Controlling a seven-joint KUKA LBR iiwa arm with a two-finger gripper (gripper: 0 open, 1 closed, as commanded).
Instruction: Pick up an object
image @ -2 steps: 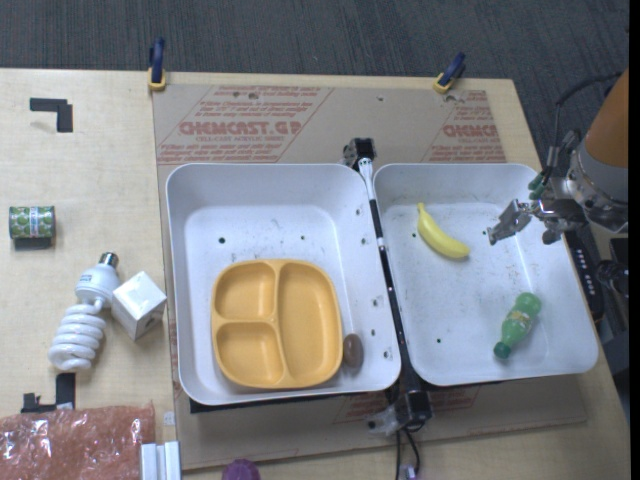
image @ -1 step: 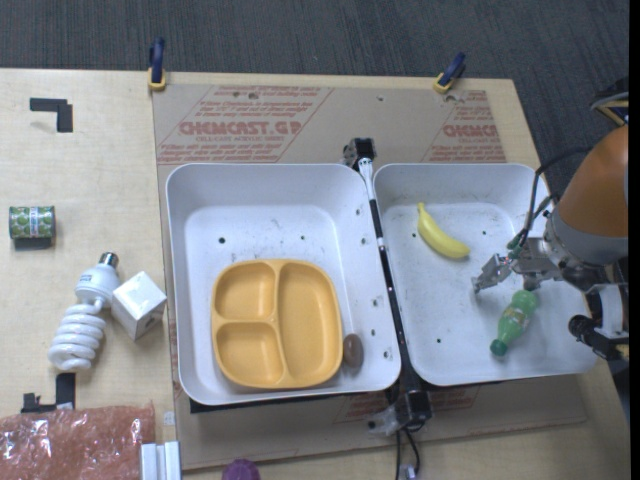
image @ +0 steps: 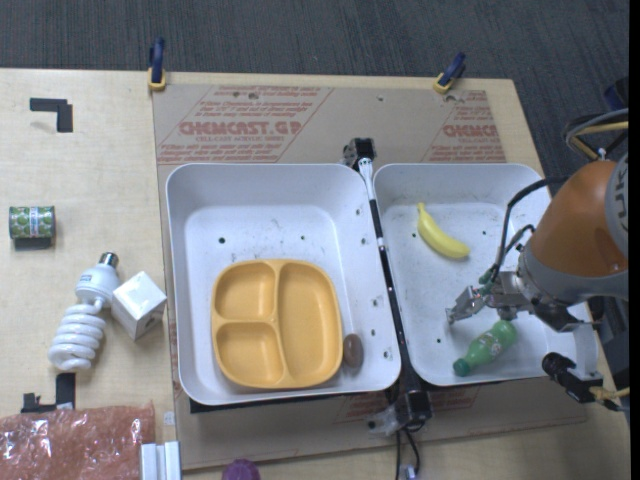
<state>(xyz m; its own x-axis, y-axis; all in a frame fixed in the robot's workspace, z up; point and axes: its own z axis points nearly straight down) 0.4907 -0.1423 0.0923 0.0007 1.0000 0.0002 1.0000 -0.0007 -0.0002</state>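
Note:
In the right bin [image: 440, 183] a yellow banana [image: 441, 235] lies toward the back and a green bottle [image: 487, 348] lies on its side near the front wall. My gripper [image: 474, 298] hangs low over the right half of this bin, just behind and left of the bottle and in front of the banana. Its fingers stand open with nothing between them. The left bin [image: 190, 268] holds a yellow divided plate [image: 277, 322], with a small brown object [image: 353, 350] at the plate's right edge.
The arm's orange band [image: 585, 223] covers the right bin's right wall. On the bench left of the bins lie a spiral light bulb [image: 84, 313], a white cube [image: 139, 304], a green can [image: 31, 224] and a pink bag [image: 75, 446].

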